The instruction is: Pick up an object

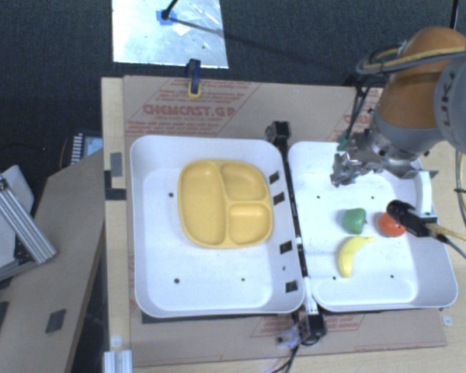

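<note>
The right bin (373, 286) holds a green pepper-like toy (354, 220), a yellow banana (351, 254) below it, and an orange-red round toy (387, 224) to the right, partly behind the robot's black part. My gripper (343, 171) hangs over the upper left part of this bin, above and a little left of the green toy. Nothing shows between its fingers.
The left bin (155, 286) holds a yellow divided plate (224, 203) with three compartments. A black divider with clips (287, 208) runs between the bins. The arm's bulky grey and orange body (419, 84) looms over the right bin's far corner.
</note>
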Available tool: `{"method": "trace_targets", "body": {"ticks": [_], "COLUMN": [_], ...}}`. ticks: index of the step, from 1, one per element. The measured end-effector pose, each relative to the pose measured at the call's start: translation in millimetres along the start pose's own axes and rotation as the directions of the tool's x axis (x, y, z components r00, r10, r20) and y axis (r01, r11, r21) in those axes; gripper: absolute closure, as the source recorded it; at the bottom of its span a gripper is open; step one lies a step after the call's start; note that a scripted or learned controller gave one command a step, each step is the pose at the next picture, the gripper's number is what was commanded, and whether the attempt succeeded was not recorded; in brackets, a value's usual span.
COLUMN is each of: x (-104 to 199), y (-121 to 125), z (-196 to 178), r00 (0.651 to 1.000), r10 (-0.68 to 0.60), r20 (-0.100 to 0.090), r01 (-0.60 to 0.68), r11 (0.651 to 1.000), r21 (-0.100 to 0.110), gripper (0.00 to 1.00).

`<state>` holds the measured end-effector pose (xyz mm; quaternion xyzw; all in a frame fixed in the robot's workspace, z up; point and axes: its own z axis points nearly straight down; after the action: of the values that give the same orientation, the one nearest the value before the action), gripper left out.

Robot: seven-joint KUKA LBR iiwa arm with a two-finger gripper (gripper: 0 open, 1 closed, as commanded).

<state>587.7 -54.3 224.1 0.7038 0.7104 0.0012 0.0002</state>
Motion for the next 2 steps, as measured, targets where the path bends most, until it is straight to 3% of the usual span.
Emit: {"method": "trace_targets", "body": {"ticks": [2], "x": [109], "y": [-22], "z": [-11], "r00": [1.000], "r10": [-0.001], "r20": [0.000], "r01": [0.001], "r11": [1.000], "r21": [0.000], "gripper": [1.00]}}
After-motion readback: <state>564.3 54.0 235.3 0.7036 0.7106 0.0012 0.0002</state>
